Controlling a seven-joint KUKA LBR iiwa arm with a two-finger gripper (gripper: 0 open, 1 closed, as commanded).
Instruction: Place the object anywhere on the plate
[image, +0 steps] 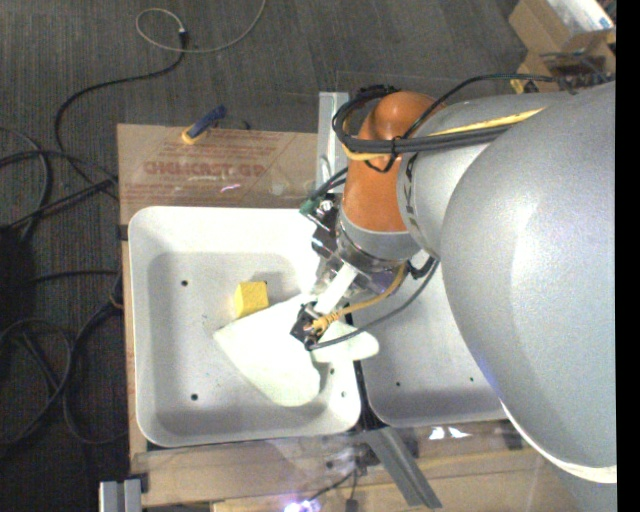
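A small yellow block (252, 297) lies on the floor of the left bin (160, 300), near its middle. Just below and to the right of it rests a white plate (272, 358), reaching toward the bin's front right corner. The block sits off the plate, close to its upper edge. My gripper (325, 292) hangs under the orange-banded wrist over the left bin's right side, to the right of the block and above the plate's right edge. The wrist hides its tips.
The right bin (420, 380) is largely covered by the grey arm. A white rounded piece (352, 347) sits at the rim between the two bins. Cardboard (210, 170) lies behind the left bin, and cables run across the floor at left.
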